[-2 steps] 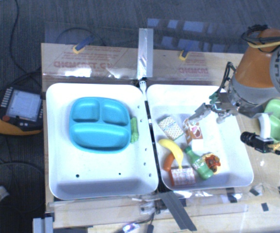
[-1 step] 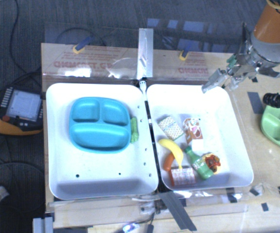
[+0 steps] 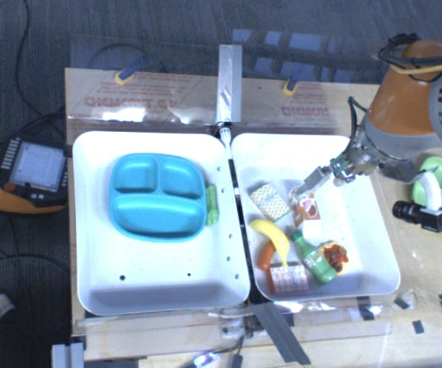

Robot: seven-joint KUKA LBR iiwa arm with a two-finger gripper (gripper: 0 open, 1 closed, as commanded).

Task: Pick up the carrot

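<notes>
Down at the near wall of the right bin (image 3: 374, 278) the clutter is packed tight. A small can with a red-and-white label (image 3: 288, 279) lies on its side against that wall, and a green bottle (image 3: 311, 257) slants across just behind it, its fat end beside a red and yellow bit of toy food (image 3: 336, 254).

The carrot (image 3: 265, 254) is a short orange stub. It lies close to the bin's left wall, near the front. Most of it is tucked under the yellow banana (image 3: 273, 238), which curves over its upper end and touches it, so only the orange lower part shows. The can sits just right of its tip. A thin strip of bare white floor runs along its left side by the wall.

Farther back lie a checked, pale packet (image 3: 270, 201) and a small red-and-white card (image 3: 308, 208). The gripper (image 3: 304, 192) hangs over this card, well apart from the carrot; whether its jaws are parted or closed cannot be told. The far part of the bin floor is bare.

In the left bin (image 3: 98, 282) a blue divided plate (image 3: 158, 195) has a green piece (image 3: 211, 204) at its right edge.
</notes>
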